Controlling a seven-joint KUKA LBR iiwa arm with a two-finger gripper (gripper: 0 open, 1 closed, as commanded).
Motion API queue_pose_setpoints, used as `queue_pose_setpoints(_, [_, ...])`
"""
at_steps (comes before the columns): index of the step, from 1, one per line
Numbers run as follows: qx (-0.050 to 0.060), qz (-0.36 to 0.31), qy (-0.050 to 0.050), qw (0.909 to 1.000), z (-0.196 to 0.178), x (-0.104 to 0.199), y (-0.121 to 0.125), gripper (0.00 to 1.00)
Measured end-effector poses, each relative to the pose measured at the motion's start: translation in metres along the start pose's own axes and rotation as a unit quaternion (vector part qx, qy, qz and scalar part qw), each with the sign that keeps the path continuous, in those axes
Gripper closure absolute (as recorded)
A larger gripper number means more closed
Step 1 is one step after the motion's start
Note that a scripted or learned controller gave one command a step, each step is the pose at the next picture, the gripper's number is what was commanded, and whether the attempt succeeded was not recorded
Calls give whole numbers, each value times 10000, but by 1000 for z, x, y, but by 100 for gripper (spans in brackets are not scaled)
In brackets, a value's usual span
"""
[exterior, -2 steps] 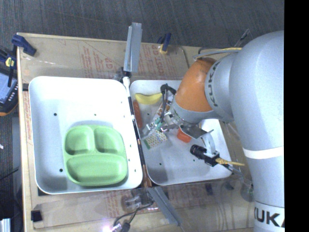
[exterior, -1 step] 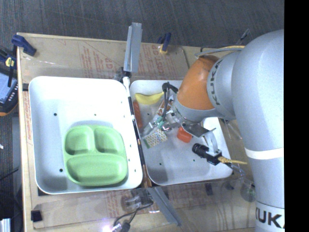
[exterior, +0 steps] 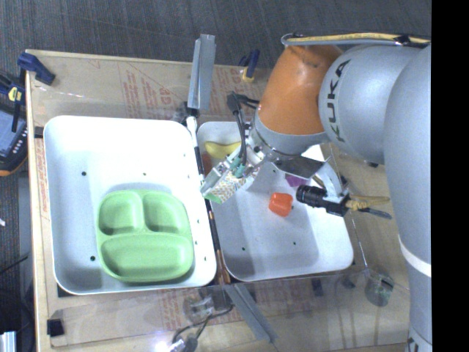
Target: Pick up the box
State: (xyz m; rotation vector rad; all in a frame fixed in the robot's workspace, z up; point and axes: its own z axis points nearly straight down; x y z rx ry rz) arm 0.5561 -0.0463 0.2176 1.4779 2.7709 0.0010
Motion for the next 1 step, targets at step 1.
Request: queue_pose_setpoints(1, [10,142,4,9999,0,30,20,100])
